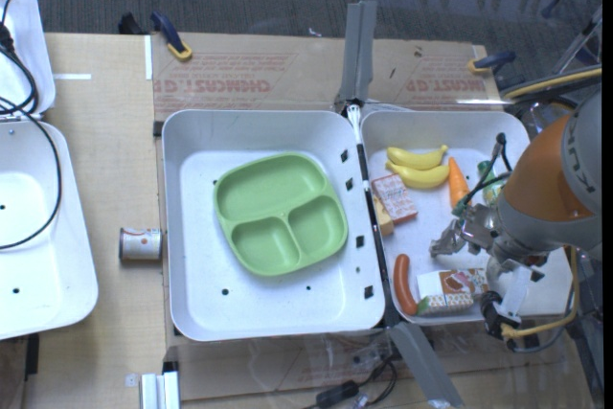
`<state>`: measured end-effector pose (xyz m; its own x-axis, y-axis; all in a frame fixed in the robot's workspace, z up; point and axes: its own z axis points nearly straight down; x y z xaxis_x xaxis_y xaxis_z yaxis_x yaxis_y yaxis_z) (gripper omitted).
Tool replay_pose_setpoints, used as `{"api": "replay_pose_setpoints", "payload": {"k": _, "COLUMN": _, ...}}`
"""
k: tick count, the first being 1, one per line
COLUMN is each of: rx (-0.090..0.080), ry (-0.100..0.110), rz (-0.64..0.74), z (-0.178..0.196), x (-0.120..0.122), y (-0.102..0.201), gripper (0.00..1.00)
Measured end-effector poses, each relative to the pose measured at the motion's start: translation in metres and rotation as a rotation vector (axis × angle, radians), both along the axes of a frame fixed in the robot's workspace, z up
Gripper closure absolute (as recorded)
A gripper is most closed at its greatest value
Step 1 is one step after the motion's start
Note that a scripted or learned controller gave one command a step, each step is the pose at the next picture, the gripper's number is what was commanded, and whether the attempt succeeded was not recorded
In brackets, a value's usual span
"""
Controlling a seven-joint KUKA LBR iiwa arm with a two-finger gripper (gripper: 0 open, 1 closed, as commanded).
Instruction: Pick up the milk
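Right bin [433, 134]: the milk [452, 291] lies on its side along the front edge, beside a sausage [403, 284]. The gripper [458, 238] hangs just above the milk; its opening cannot be judged, and nothing is visibly held.

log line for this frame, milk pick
stage: approach | gripper: over right bin | milk: lying at front, ungrasped | plate: left bin

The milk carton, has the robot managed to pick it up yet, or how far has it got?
Not yet. Done so far: the arm has reached into the right bin, its gripper low among the food. In hand: nothing visibly. The milk carton lies flat near the bin's front edge, beside the sausage, just below the gripper. Left: closing on it and lifting.
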<state>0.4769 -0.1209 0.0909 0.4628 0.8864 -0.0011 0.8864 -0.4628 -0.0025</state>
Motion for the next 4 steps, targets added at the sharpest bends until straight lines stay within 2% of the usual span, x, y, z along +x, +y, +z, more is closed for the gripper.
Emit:
{"api": "replay_pose_setpoints", "payload": {"k": 1, "rx": -0.001, "ry": 0.003, "rz": 0.002, "z": 0.008, "x": 0.000, "y": 0.000, "gripper": 1.00}}
{"api": "replay_pose_setpoints", "payload": {"k": 2, "rx": -0.003, "ry": 0.001, "rz": -0.360, "z": 0.100, "x": 0.000, "y": 0.059, "gripper": 1.00}}
{"api": "replay_pose_setpoints", "payload": {"k": 3, "rx": -0.003, "ry": 0.000, "rz": -0.300, "z": 0.116, "x": 0.001, "y": 0.094, "gripper": 1.00}}
{"api": "replay_pose_setpoints", "payload": {"k": 4, "rx": -0.005, "ry": 0.001, "rz": -0.570, "z": 0.129, "x": 0.001, "y": 0.114, "gripper": 1.00}}
